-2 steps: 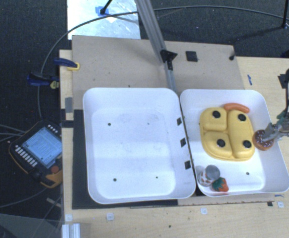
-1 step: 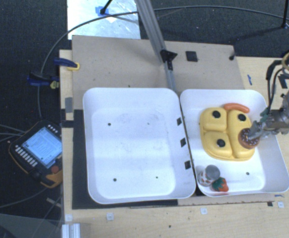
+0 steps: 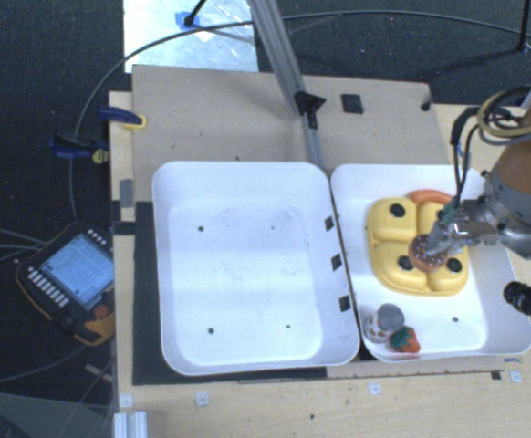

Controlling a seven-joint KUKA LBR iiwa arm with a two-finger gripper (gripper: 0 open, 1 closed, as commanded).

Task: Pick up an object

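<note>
- while the arm reaches in from the right, the gripper (image 3: 441, 235) sits low over the right bin (image 3: 498, 336), right on top of the yellow object (image 3: 402, 245).
- whether it is open or closed i cannot tell; the tip is small and blurred against the things under it.
- the yellow object is a lumpy, moulded piece with dark dots, lying in the upper middle part of the right bin. a brownish ring-like thing (image 3: 425, 252) shows at the gripper tip, resting on the yellow piece, and an orange piece (image 3: 427, 195) peeks out along its far edge.
- at the near left corner of the same bin lie a small grey object (image 3: 390, 317) and, touching it, a small red and green object (image 3: 405, 339), both well apart from the gripper.
- the left bin (image 3: 170, 272) shows bare white floor with a few dark dots.
- judged from this, the step in hand is the descent or grasp at the chosen spot; nothing is seen lifted, so the pick is not yet done.
- the next move calls for a firm close on whatever lies at the tip, then a straight lift clear of the bin wall.
- the risk, as i judge it, is that the rounded yellow surface gives a poor hold, or that the small ring-like thing slips aside.
</note>
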